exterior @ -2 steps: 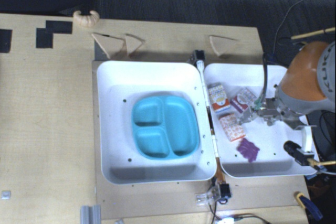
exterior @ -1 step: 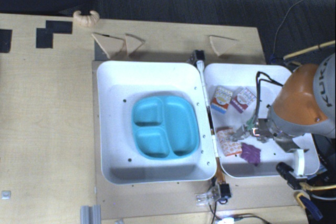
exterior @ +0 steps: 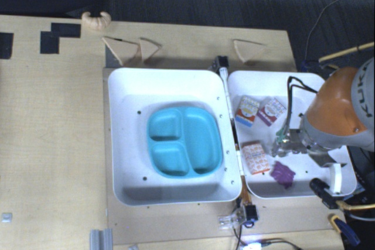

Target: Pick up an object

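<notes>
Purple soft pouch (exterior: 283,173) near right bin's (exterior: 304,191) front edge looks light, crushable; gripper (exterior: 283,144) beside it, finger state unreadable.

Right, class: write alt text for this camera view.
A grey arm's gripper sits low in the right bin among three small packets and a purple piece. The left bin holds a blue tray.
</notes>
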{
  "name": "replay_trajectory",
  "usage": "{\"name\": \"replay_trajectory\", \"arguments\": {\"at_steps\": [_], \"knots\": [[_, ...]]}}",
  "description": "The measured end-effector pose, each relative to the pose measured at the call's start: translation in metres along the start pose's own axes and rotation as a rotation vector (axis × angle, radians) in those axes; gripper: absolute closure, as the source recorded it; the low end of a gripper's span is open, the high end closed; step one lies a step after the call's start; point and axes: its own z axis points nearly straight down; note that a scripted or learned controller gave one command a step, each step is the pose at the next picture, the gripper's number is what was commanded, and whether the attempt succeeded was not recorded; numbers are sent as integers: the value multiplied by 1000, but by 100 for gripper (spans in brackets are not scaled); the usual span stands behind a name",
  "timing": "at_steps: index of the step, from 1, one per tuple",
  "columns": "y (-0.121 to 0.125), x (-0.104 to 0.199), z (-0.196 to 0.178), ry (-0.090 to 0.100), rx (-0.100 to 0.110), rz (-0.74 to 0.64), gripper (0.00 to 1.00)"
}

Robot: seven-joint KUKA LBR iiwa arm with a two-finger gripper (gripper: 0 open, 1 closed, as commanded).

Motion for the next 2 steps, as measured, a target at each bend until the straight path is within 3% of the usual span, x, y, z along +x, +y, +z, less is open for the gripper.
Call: {"name": "replay_trajectory", "arguments": {"at_steps": [1,2], "knots": [[0,0,0,0,0,0,0],[-3,19,11,-20,-3,11,0]]}}
